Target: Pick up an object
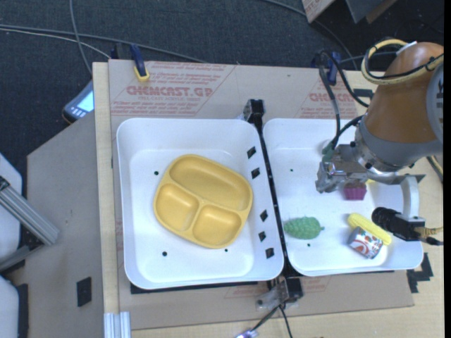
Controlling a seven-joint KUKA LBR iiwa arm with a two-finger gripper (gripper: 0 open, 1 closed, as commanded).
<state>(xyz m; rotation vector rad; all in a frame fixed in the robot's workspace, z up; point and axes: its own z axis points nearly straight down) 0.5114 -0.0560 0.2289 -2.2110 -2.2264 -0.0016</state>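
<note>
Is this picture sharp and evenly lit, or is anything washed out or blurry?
Camera view: lighting is even, with soft shadows; the white bins look bright, almost washed out. The yellow plate is clear with a faint sheen. The arm and gripper look slightly soft, so its fingers are hard to read.

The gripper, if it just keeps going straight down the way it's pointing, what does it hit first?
Probably the bare floor of the right bin, just left of the purple block. The gripper points down there, though depth is hard to judge from this slanted view.
</note>
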